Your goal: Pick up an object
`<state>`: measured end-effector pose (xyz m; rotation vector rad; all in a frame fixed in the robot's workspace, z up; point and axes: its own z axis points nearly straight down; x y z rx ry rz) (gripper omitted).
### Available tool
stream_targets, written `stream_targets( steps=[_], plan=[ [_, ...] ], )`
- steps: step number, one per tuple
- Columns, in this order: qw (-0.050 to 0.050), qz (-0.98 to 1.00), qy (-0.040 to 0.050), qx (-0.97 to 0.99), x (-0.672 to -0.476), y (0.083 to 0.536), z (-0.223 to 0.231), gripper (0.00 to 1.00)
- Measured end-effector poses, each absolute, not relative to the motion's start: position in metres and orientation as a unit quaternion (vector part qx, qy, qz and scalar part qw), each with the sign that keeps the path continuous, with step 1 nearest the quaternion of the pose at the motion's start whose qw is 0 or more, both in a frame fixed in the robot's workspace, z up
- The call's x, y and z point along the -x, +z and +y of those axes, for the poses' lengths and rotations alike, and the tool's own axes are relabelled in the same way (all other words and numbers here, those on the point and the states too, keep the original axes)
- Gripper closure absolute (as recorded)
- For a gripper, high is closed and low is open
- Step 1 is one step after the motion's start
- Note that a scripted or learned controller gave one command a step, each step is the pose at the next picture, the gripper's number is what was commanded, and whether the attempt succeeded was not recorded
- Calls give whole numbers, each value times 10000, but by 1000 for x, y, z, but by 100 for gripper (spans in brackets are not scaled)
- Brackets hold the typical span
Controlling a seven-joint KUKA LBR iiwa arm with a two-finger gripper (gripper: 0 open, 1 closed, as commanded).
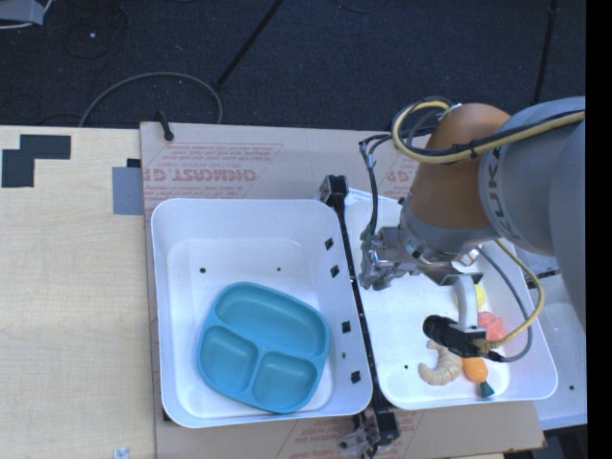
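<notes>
Pale wooden worktop [67,285] under two shallow white bins, split by a black centre rail [349,295]. The left bin [239,220] holds a blue divided plastic tray [263,345], tight to its near wall. Over in the right bin [402,331], the gripper [378,271] hangs close to the rail edge; apart or together, can't tell. Bare floor separates it from a cream curved toy [438,372], orange piece [474,369] and pink piece [491,326], bunched towards the near right corner.

Red upside-down print on the cardboard [239,151] (roughly "CHEMCR…"), not fully legible.
</notes>
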<state>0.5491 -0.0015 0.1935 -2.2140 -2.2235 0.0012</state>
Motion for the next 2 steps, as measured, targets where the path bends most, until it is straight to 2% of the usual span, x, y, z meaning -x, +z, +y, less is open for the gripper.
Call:
stream_targets(
  steps=[1, 2],
  plan=[
    [8, -7087, -3, 7056, -570, 213, 46, 100],
    [13, -7086, 2, 7056, -593, 210, 96, 100]
  ],
)
